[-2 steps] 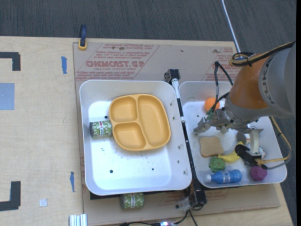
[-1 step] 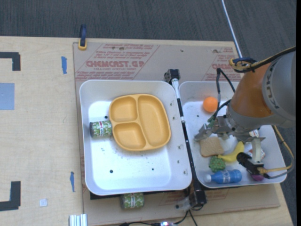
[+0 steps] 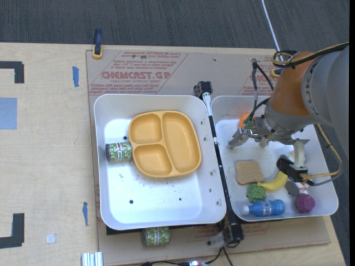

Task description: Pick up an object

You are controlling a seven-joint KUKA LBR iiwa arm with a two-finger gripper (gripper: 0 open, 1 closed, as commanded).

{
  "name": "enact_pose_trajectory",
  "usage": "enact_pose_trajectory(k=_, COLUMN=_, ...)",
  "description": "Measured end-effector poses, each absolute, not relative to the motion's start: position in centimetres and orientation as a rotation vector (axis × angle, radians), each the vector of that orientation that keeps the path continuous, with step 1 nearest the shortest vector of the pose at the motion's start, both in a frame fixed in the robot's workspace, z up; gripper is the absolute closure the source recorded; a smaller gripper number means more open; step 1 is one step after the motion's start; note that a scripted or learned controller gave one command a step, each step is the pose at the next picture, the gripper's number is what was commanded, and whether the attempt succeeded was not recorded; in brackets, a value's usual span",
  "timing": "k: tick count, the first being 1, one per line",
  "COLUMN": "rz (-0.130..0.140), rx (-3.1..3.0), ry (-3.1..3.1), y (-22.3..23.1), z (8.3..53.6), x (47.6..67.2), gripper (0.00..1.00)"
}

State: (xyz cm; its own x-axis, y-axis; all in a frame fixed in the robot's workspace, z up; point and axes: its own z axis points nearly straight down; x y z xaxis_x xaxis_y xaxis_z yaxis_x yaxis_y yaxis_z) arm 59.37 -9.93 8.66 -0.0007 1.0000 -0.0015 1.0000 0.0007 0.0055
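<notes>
The arm (image 3: 310, 87) reaches over the right bin (image 3: 333, 201); whether its gripper (image 3: 252, 134) is spread or pressed together I cannot tell. Below it lie a toast slice (image 3: 248, 172), banana (image 3: 274, 182), blue bottle (image 3: 266, 208) and purple ball (image 3: 304, 203)

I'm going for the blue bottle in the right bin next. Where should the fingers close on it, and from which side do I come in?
Grip the blue bottle across the middle of its body, coming straight down from above. It lies on its side, long axis along the bin's near wall, so the fingers should probably straddle its short width. The green broccoli piece sits right behind its left end, so staying mid-body or slightly right looks safer.
</notes>
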Motion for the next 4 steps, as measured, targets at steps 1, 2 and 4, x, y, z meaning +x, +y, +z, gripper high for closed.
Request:
enact_pose_trajectory(k=1, rz=0.004, rx=2.22, ry=2.22, y=-11.1, z=8.7, x=57.3, gripper=0.0)
enact_pose_trajectory(k=2, rz=0.004, rx=2.217, ry=2.218, y=-9.7, z=8.7, x=58.1, gripper=0.0)
enact_pose_trajectory(k=4, rz=0.004, rx=2.22, ry=2.22, y=-9.3, z=8.7, x=54.5, gripper=0.0)
